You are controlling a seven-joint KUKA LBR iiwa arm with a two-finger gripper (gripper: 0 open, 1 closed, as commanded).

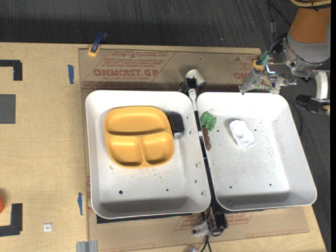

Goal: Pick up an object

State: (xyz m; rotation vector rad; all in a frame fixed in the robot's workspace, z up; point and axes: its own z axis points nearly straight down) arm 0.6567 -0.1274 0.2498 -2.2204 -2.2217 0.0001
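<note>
The right bin [294,156] holds a small white object [240,132] near its upper middle and a green object [208,120] by its left wall, with a thin brown piece [207,139] just below the green one. In the left bin [100,182] lies a yellow divided tray [139,135] with a dark object [176,125] against its right side. My gripper [262,80] hovers at the back rim of the right bin, above and right of the white object, with nothing visibly held.
A brown board [131,67] lies under both bins. A blue-and-yellow clip [96,43] sits at its back left corner. A small white-and-black fitting [193,79] stands behind the gap between the bins. The arm's orange band [311,20] rises at the top right.
</note>
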